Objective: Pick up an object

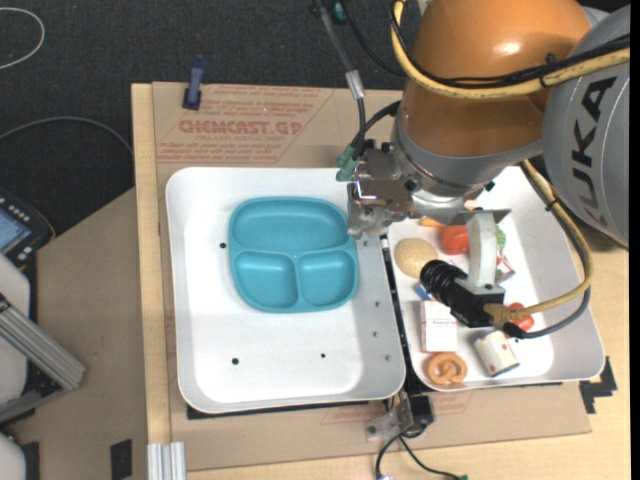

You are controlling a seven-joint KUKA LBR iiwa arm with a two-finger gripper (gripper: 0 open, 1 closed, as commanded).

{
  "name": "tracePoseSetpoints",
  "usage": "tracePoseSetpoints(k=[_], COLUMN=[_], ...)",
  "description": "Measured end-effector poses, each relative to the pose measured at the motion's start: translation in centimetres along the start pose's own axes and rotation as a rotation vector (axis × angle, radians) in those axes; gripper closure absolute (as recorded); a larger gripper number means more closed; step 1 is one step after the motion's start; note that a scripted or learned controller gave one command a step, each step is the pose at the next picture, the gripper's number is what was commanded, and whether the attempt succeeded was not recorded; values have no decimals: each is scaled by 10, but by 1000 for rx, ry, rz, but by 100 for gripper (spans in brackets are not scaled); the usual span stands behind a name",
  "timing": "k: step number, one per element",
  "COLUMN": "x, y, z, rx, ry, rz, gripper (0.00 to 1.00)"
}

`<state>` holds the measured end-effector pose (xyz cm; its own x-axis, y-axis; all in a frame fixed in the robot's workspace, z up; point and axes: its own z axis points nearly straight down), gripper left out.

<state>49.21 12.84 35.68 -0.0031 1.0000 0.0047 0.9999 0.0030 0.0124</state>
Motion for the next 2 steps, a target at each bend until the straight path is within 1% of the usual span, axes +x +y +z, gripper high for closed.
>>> tracePoseSetpoints(k=[1, 2], x=[28, -67], y=[-13, 16], z=[4, 21], rx=[12, 15], ry=[-4, -8], rz=[0, 15], gripper=[100, 100])
